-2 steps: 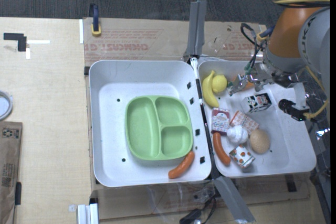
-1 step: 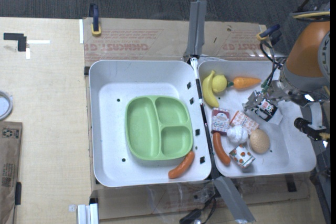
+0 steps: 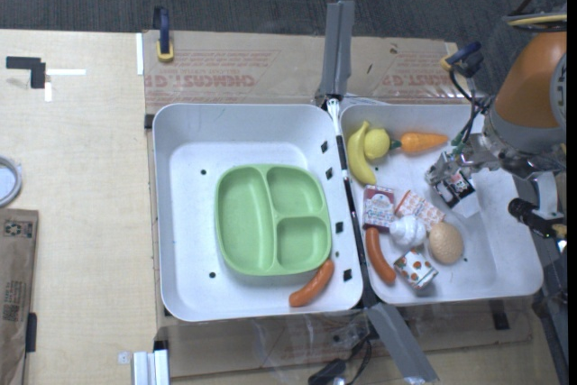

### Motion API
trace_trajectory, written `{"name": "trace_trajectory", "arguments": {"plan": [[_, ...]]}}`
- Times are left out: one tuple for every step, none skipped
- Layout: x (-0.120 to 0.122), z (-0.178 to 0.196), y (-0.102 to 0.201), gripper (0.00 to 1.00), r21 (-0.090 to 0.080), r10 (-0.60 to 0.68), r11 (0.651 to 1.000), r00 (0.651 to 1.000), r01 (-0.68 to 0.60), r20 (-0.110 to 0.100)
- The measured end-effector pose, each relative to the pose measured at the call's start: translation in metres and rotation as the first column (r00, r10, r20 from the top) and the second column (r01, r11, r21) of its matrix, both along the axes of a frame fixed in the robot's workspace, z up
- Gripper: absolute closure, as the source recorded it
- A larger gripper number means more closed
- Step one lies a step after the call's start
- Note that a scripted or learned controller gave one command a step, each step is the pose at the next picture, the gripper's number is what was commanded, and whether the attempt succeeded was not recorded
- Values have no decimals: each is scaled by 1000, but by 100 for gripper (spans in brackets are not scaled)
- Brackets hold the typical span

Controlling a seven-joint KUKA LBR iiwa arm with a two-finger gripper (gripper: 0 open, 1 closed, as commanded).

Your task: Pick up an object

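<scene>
Gripper (image 3: pixel 451 178) hangs over right bin (image 3: pixel 505 279), metal fingers' state cannot tell. Just left: smooth carrot (image 3: pixel 424 141), curved banana (image 3: pixel 359 154), round lemon (image 3: pixel 377 142). Below: egg (image 3: pixel 444 242), glossy sausage (image 3: pixel 380 255). Left bin (image 3: pixel 176 221): green plastic divided tray (image 3: pixel 273 219).

Two bins sit side by side on the bench. In the left bin (image 3: pixel 180 221) a divided tray (image 3: pixel 273 219) lies near the middle, with a sausage (image 3: pixel 313 283) touching its near right corner. In the right bin (image 3: pixel 505 270), a banana (image 3: pixel 359 154), lemon (image 3: pixel 377 142) and carrot (image 3: pixel 423 141) lie along the far side. Nearer, a small carton (image 3: pixel 379 206), an egg (image 3: pixel 444 242) and another sausage (image 3: pixel 380 255) crowd together. The gripper (image 3: pixel 451 180) hangs just right of the carrot.
</scene>
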State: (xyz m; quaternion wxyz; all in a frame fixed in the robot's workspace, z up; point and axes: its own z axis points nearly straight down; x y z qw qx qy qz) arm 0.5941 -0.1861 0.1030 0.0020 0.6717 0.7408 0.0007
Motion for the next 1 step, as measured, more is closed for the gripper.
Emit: {"name": "trace_trajectory", "arguments": {"plan": [[19, 98, 26, 100, 0, -35, 999, 999, 35, -4]]}}
